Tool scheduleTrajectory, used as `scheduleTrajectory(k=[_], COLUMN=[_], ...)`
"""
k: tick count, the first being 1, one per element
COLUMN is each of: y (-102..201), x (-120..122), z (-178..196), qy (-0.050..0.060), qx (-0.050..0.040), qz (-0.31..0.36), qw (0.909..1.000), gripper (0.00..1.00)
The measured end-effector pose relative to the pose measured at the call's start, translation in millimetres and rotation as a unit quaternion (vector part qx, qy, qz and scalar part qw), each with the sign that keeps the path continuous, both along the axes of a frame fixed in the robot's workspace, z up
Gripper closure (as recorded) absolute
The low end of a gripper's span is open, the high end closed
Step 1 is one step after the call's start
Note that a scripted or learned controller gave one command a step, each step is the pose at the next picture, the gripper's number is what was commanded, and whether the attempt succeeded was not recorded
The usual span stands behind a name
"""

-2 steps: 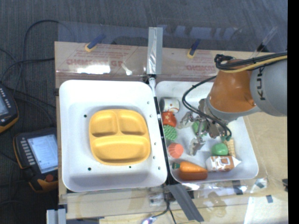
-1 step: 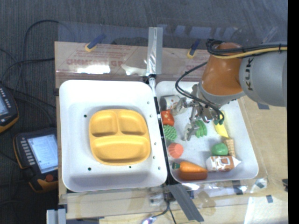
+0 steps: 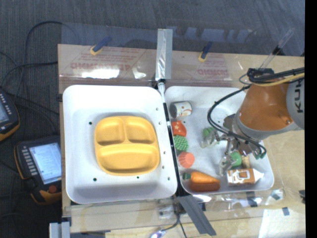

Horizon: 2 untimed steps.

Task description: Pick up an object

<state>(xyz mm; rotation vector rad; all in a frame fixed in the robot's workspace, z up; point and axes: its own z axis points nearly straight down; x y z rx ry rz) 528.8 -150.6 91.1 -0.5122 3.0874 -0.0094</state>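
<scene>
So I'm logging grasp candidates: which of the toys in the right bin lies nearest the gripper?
The small green toy, right under the gripper; the carrot and the round toys along the left wall lie farther off.

The worktop (image 3: 287, 148) is pale wood, and two shallow white bins rest directly on it, side by side and touching along one shared edge. The left bin (image 3: 79, 133) is the landmark. The right bin (image 3: 198, 95) sits just beside it. Beyond the left bin, a clear plastic sheet (image 3: 104, 66) lies flat on the worktop, with a blue clip (image 3: 100, 44) at its far edge.
</scene>
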Motion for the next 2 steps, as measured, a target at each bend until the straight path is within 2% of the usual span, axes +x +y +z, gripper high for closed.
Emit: scheduleTrajectory(k=[1,2], y=[39.6,51.2], x=[58.6,87.4], z=[5.2,-0.4], qy=[0.005,0.000], qx=[0.0024,0.0014], qz=[0.090,0.085], qw=[0.9959,0.9964], gripper=[0.00,0.00])
